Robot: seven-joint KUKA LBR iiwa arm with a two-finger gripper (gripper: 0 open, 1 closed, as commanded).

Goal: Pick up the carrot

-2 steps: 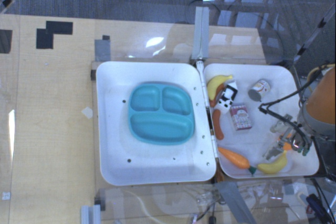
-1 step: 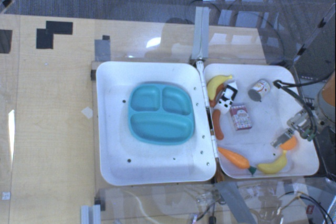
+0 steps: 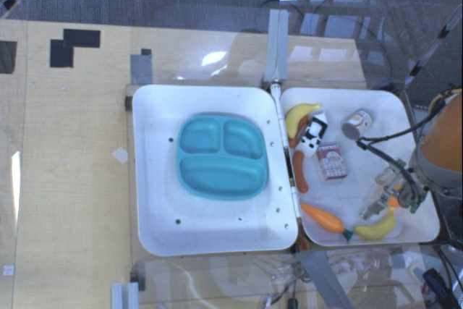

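The carrot (image 3: 323, 218) is orange with a small green stub at its right end. It lies flat along the front wall of the right bin (image 3: 391, 101), slanting down to the right. My gripper (image 3: 375, 211) reaches in from the right and hangs low over the bin's front right corner. It sits just above a yellow banana (image 3: 377, 229) and about a hand's width right of the carrot. Nothing of the carrot lies under it.
The right bin also holds a second banana (image 3: 300, 117), a black-and-white item (image 3: 312, 134), a pink box (image 3: 332, 162), a small can (image 3: 357, 122) and a red sausage (image 3: 299, 170). A blue divided plate (image 3: 221, 157) sits in the left bin (image 3: 155, 228).
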